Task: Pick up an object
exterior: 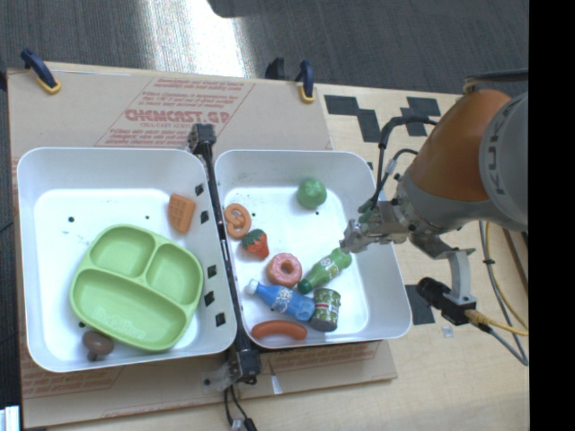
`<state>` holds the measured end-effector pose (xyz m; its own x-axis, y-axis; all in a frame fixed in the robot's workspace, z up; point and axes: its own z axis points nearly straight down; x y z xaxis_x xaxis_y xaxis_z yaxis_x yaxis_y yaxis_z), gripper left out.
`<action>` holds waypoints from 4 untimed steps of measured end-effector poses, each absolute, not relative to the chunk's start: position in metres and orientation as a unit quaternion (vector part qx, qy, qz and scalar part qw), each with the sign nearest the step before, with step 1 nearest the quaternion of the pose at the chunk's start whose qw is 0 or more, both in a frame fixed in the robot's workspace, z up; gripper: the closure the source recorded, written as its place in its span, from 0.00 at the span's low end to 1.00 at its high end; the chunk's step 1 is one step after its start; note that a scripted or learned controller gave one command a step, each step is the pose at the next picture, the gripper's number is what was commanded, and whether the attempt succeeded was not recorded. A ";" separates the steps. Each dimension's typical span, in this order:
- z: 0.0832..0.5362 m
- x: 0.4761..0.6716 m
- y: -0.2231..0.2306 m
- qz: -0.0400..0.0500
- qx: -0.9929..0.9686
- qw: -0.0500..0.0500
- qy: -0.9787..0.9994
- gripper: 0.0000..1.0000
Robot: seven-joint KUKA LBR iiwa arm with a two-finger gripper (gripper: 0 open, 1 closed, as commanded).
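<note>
The arm [476,160], grey with its broad orange band, looms closest, coming in over the right bin [384,303] from the right, and its claw [352,239] sits low inside that bin, just above the green bottle [324,270]; from here I cannot tell how far its fingers are spread or whether they have hold of anything. The bottle lies tilted near the right bin's right wall, its upper end just under the claw. Left of it in the same bin lies a pink doughnut [285,268], with a small red and green fruit [256,242] and a pretzel [237,219] further up toward the bin's left wall. A green ball [312,193] sits near the right bin's far wall. Toward its near wall lie a blue bottle [283,300], a small can [326,309] touching it, and a red sausage [279,331]. The left bin [36,268], touching the right bin's left side, holds a green divided tray [137,285], an orange piece [181,212] and a brown lump [96,345]. Both bins rest on a cardboard sheet [135,106] printed in red, held by blue clamps [40,72] on a pale bench [449,375]. Beyond is dark carpet [108,12] with a bright patch of light.
</note>
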<state>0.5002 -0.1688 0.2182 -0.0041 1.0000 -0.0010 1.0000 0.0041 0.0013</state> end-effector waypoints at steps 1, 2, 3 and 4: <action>0.239 0.477 -0.155 0.000 0.705 -0.001 0.709 1.00; 0.244 0.477 -0.167 0.000 0.706 0.001 0.709 1.00; 0.240 0.477 -0.154 0.000 0.705 0.000 0.710 1.00; 0.279 0.478 -0.140 0.001 0.705 0.002 0.709 1.00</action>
